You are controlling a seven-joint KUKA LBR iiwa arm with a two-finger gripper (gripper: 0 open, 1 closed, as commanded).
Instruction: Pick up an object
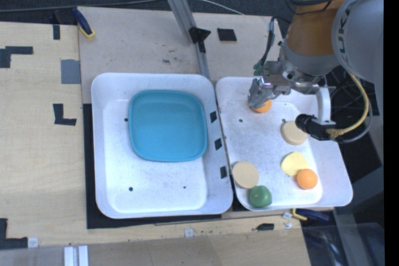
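Observation:
In the right bin (240,93) my gripper (260,96) hangs low near the far wall. Directly under it lies a small orange piece (264,107), partly hidden by the gripper and seemingly touching it. Several more small things are spread over the same bin: a tan disc (293,133), a yellow lump (293,162) with an orange ball (306,179) beside it, another tan disc (245,174) and a green ball (260,196) at the near edge.
The left bin (112,190) holds a blue square plate (167,124). A slanted metal pole (181,3) rises behind the bins. Black cables (324,128) hang from the arm over the right bin's right side.

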